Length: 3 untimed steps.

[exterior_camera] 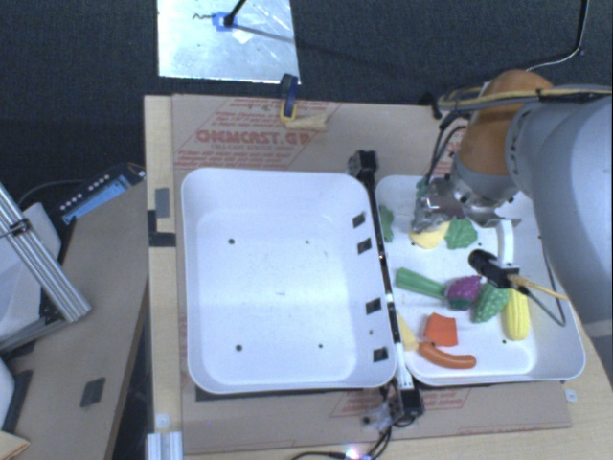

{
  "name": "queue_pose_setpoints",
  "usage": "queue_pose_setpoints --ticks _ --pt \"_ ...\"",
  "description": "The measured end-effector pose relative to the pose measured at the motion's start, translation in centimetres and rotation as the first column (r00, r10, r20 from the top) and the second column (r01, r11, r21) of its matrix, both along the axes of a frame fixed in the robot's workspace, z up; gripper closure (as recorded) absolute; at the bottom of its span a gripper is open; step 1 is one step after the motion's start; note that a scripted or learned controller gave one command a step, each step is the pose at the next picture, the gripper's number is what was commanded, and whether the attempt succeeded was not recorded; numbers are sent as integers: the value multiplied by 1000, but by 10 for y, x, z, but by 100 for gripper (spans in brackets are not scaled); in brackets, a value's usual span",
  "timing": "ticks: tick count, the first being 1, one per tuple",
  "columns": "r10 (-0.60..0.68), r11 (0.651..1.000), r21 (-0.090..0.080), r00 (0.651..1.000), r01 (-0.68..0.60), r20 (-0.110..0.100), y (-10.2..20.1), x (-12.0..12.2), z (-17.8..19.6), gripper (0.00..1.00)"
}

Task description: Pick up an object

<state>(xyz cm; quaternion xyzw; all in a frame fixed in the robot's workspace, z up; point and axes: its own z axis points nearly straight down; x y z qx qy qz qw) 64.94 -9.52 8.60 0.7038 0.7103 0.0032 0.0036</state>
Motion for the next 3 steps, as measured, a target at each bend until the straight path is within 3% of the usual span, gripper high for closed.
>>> queue_pose_setpoints --ticks 1,2,3 --pt "-2 1000 -1 1000 2 6 14 23 107 100" --pt "0 1000 0 1000 0 12 51 21 277 100" --pt "-2 1000 1 1000 2 -5 83 20 283 100"
